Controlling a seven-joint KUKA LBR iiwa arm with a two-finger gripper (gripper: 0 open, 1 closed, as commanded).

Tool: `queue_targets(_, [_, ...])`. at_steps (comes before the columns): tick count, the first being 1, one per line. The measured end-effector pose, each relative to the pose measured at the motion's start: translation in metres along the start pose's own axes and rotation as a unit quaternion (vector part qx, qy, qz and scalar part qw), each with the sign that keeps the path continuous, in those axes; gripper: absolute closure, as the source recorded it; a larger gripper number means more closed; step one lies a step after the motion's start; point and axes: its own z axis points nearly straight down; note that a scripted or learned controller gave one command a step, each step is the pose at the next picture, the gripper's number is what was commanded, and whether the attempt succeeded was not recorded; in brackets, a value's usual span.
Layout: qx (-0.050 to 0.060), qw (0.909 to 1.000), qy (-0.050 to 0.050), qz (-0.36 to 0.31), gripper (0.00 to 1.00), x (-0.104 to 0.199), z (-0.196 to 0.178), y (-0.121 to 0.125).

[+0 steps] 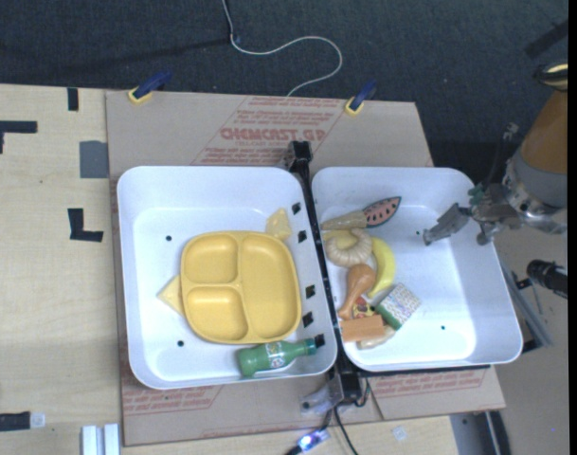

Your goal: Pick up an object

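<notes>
So the gripper (449,226) was hovering over the right bin (459,349), up near its far-right corner, with nothing between its fingers. Honestly couldn't tell how wide they were spread, the view's too small and slanted for that.

Using the divider (312,254) between the two bins as the landmark: all the grabbable stuff in the right bin was piled right up against it. A watermelon slice (378,211) sat at the far end of the pile, then a banana (385,265) just on the gripper side of the heap, with a carrot-looking orange thing (356,287) and a small patterned box (398,304) toward the near end. On the other side of the divider, a yellow divided plate (241,285) and a green bottle (274,354) sat in the left bin (141,254).

The key bit: the pile lay to the gripper's left in this view, and bare white floor separated them. The banana looked like the nearest candidate, its long axis running roughly parallel to the divider, so the fingers would probably need to close across it
</notes>
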Motion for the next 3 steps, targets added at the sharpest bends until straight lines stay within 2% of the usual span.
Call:
queue_targets(1, [0.001,1.0,0.0,0.0,0.0,0.008,0.047,0.002])
queue_targets(2, [0.002,1.0,0.0,0.0,0.0,0.0,0.104,-0.004])
queue_targets(3, [0.0,1.0,-0.001,-0.001,0.0,0.001,0.112,-0.004])
